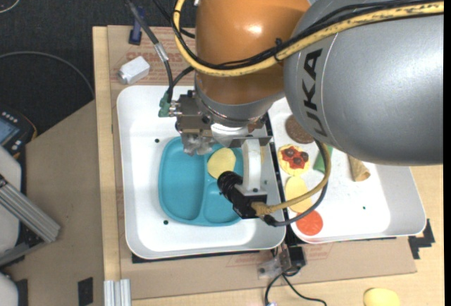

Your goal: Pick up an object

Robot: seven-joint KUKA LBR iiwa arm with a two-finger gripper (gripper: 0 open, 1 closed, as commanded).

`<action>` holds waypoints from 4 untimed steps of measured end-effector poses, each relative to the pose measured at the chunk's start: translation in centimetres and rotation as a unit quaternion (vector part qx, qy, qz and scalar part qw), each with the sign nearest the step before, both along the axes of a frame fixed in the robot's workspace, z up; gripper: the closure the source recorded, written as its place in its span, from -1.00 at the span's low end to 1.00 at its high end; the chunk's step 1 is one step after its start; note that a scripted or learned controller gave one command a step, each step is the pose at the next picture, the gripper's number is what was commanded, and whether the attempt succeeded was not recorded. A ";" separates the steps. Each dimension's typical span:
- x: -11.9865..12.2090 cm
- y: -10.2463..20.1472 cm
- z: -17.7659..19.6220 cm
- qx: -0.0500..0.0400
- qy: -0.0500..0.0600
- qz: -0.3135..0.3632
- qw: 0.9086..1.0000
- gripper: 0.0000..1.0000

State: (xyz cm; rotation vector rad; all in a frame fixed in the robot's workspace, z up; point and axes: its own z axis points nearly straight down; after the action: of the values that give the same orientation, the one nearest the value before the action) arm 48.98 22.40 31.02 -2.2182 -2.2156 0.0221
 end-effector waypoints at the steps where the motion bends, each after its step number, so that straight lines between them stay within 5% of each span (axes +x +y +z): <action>1: 1.2 -0.7 22.5 0.007 -0.017 0.001 1.000 1.00; 2: -1.3 0.0 8.5 -0.001 0.000 0.001 1.000 1.00; 3: -1.1 0.1 6.1 0.002 -0.004 0.000 1.000 1.00; 4: -1.3 -6.2 -7.9 -0.001 0.001 -0.003 1.000 1.00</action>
State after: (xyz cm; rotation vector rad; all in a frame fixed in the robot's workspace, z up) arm 47.71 16.18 23.14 -2.2261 -2.2082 0.0276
